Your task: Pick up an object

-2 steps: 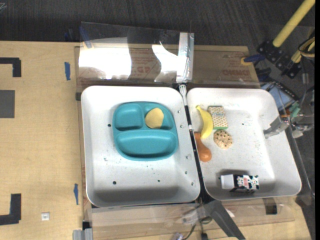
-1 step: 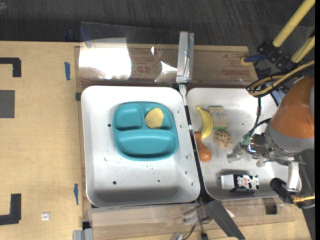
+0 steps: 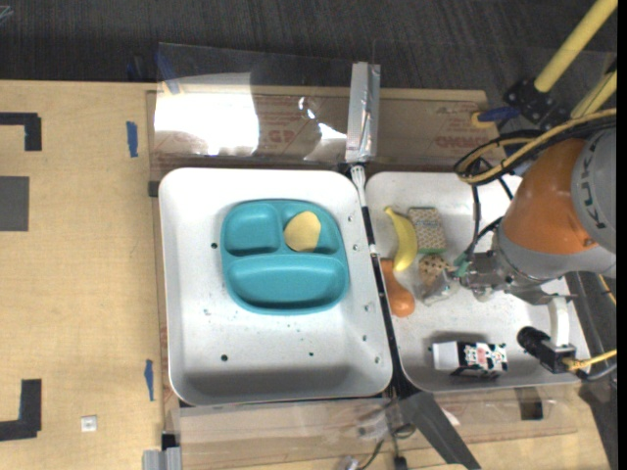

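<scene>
In the right bin [image 3: 509, 346] a yellow banana [image 3: 403, 241] lies along the left wall, with an orange rounded object [image 3: 398, 296] just below it. A beige speckled block [image 3: 426, 228] sits beside the banana. My gripper [image 3: 449, 272] hangs low in the middle of this bin, right next to a small clear, shiny item [image 3: 429, 280]. Whether it touches that item I cannot tell. A black-and-white object [image 3: 469, 355] lies near the front wall. In the left bin [image 3: 196, 341] a teal divided plate [image 3: 284, 282] holds a yellow round fruit [image 3: 302, 230].
The grey arm with its orange band [image 3: 549, 213] reaches in over the right bin's right side, trailing black and yellow cables [image 3: 500, 160]. A clear plastic sheet [image 3: 255, 116] and a cardboard strip lie behind the bins. A divider wall [image 3: 377, 292] separates the two bins.
</scene>
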Available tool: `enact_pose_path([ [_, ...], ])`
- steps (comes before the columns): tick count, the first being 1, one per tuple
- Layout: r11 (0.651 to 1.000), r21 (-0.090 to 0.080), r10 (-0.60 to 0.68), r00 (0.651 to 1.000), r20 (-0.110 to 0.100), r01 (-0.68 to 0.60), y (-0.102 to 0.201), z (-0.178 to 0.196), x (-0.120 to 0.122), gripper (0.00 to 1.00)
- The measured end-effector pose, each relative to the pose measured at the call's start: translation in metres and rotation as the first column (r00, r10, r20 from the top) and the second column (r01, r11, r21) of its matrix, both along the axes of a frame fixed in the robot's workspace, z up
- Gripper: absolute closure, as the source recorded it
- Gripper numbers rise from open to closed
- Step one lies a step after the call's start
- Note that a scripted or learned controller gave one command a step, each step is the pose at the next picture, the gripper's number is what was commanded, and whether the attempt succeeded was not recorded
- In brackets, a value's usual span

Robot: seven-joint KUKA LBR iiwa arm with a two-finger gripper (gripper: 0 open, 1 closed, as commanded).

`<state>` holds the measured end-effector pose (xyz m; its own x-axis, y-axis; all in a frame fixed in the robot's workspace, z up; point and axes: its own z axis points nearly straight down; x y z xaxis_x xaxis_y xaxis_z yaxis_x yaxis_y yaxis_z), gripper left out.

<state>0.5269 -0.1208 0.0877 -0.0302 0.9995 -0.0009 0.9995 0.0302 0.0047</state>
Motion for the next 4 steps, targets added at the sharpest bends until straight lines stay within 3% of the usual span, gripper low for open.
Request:
enact_pose_path([
  [1,0.999,0.0,-0.034,0.999,0.002,0.034,0.015,0.0,0.065,0.0],
  [2,0.999,-0.002,-0.033,0.999,0.008,0.033,0.015,0.012,0.067,1.0],
  [3,0.993,0.005,-0.119,0.993,0.002,0.119,0.103,0.101,0.072,1.0],
  [4,0.992,0.001,-0.125,0.992,-0.005,0.125,0.099,0.097,0.07,0.0],
])
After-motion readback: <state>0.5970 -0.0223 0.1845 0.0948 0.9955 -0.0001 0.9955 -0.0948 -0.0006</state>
